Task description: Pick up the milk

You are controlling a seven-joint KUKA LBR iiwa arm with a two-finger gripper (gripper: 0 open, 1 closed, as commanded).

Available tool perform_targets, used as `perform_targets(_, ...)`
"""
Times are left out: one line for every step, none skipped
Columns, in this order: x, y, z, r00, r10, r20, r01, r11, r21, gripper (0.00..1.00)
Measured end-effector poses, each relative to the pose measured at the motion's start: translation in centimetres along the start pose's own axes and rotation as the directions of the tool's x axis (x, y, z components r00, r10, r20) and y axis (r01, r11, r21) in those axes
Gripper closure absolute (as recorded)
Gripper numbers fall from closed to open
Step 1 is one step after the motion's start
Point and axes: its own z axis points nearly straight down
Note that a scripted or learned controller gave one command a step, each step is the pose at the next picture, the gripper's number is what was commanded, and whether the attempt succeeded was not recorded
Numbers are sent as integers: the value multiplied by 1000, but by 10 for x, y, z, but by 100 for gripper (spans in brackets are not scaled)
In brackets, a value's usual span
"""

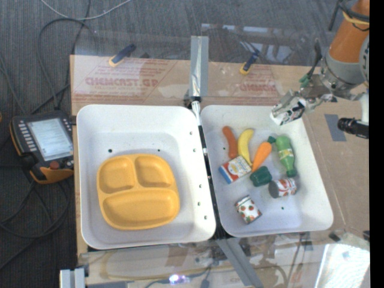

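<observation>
The milk (235, 169) is a small white carton with red and blue print. It lies on its side in the right bin (312, 215), left of the middle, beside a banana (245, 144) and a carrot (261, 154). My gripper (287, 112) hangs over the bin's far right corner, above and to the right of the milk and well apart from it. I see nothing held in it.
Around the milk lie an orange-red sausage (230, 140), a green bottle (285, 155), a dark green cup (260, 176), a can (283, 188) and a strawberry-print carton (246, 209). The left bin (120, 119) holds a yellow divided plate (138, 191). A teach pendant (42, 140) sits off the bench's left.
</observation>
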Motion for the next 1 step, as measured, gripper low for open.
perform_targets(0, 0, 0, 1000, -1, 0, 1, 1000, 0, 0)
